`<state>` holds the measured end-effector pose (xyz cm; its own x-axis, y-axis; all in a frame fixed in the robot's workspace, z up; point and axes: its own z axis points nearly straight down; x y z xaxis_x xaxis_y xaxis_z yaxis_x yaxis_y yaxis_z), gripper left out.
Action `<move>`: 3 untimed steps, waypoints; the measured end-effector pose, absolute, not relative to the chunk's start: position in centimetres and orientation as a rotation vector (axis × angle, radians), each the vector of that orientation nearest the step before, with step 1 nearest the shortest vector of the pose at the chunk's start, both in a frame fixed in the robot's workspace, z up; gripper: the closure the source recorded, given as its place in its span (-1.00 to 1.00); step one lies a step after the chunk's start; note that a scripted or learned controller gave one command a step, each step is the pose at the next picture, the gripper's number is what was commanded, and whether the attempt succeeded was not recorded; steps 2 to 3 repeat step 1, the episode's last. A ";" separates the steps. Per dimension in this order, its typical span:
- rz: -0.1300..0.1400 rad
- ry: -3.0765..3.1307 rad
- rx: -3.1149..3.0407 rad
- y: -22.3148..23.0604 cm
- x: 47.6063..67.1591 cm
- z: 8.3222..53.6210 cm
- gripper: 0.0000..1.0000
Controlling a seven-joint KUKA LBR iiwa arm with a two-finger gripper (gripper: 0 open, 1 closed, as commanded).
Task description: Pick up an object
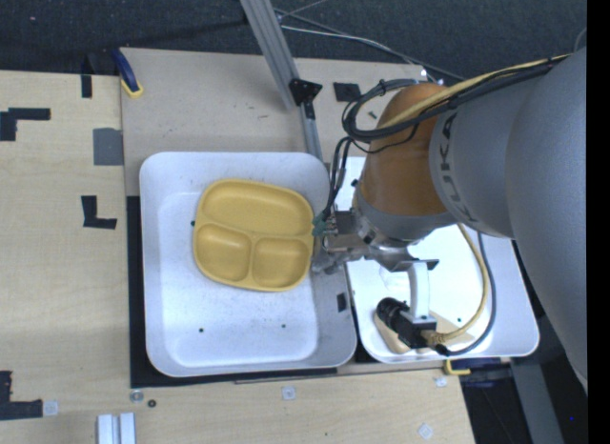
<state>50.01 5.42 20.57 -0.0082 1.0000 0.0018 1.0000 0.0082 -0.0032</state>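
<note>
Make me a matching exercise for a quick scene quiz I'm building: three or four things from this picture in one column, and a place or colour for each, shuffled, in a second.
Things:
1. divided plate
2. left bin
3. arm's wrist band
4. clip

Descriptions:
A. orange
B. blue and yellow, at the bench's far left corner
C. yellow, lying in the left bin
D. white, holding the plate

Pairs: 1-C, 2-D, 3-A, 4-B

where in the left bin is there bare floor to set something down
The left bin has a wide bare strip along its near wall, below the yellow divided plate, and a narrower strip along its left wall. The plate fills the upper middle and right. The right bin is crowded under the arm.
</note>
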 end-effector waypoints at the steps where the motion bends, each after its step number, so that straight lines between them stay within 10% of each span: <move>1: 0.000 -2.228 -2.212 10.0 50.0 22.2 1.00; 3: 0.000 -2.228 -2.212 10.0 50.0 22.2 1.00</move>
